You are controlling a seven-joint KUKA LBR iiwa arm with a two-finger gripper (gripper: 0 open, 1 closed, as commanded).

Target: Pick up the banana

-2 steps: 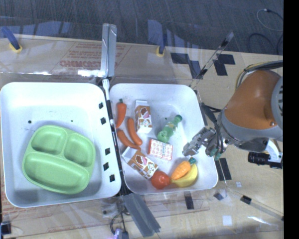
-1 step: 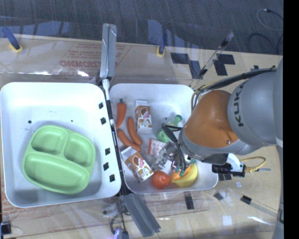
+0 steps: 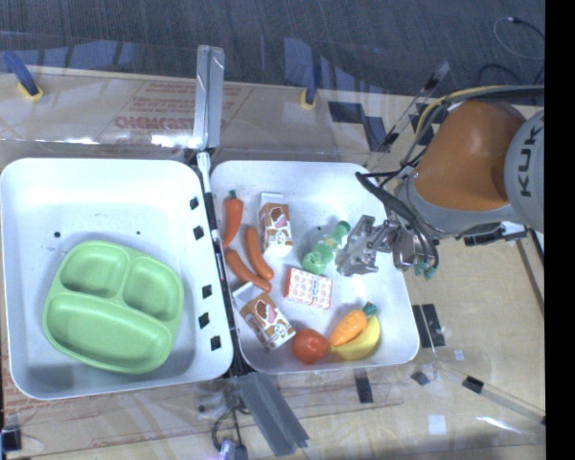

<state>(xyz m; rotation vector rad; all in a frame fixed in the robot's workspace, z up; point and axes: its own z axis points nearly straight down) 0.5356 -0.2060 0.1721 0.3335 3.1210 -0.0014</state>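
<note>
The yellow banana [image 3: 362, 343] lies at the front right corner of the right bin [image 3: 388, 185], curved under an orange carrot-like toy [image 3: 348, 327]. My gripper [image 3: 353, 256] hangs over the right part of that bin, above and behind the banana, close to a green toy [image 3: 321, 253]. The fingers point left and down toward the bin floor, and nothing shows between them. The banana sits apart from the gripper, roughly a hand's width nearer the front.
The right bin also holds a carrot [image 3: 232, 218], sausages [image 3: 251, 260], two small cartons [image 3: 275, 225], a red patterned packet [image 3: 308, 287] and a tomato [image 3: 310, 346]. The left bin [image 3: 38, 180] holds a green divided plate [image 3: 113, 305]. A metal divider [image 3: 209, 103] stands between the bins.
</note>
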